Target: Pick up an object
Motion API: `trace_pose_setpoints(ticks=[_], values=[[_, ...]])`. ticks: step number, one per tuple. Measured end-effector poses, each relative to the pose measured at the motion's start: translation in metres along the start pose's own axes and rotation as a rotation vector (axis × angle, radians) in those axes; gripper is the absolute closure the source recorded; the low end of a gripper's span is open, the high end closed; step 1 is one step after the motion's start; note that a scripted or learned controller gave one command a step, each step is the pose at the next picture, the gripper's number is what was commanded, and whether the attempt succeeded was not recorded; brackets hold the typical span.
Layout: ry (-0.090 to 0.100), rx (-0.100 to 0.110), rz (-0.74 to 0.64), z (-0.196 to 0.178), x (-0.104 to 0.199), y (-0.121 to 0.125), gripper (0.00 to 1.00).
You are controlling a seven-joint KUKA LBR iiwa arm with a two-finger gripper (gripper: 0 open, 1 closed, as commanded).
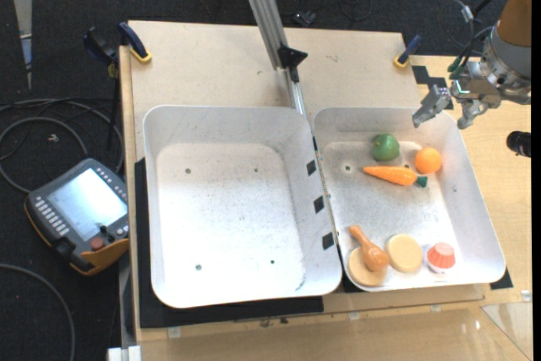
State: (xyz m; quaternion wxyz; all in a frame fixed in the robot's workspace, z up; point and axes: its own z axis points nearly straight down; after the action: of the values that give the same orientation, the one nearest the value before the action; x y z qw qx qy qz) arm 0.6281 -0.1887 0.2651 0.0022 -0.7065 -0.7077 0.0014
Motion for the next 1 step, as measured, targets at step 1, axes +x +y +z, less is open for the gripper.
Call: trace_pose_setpoints(ticks=[1], values=[[-0.001,-0.004,-0.002,-0.0028,0.0004,0.0008,0.00]])
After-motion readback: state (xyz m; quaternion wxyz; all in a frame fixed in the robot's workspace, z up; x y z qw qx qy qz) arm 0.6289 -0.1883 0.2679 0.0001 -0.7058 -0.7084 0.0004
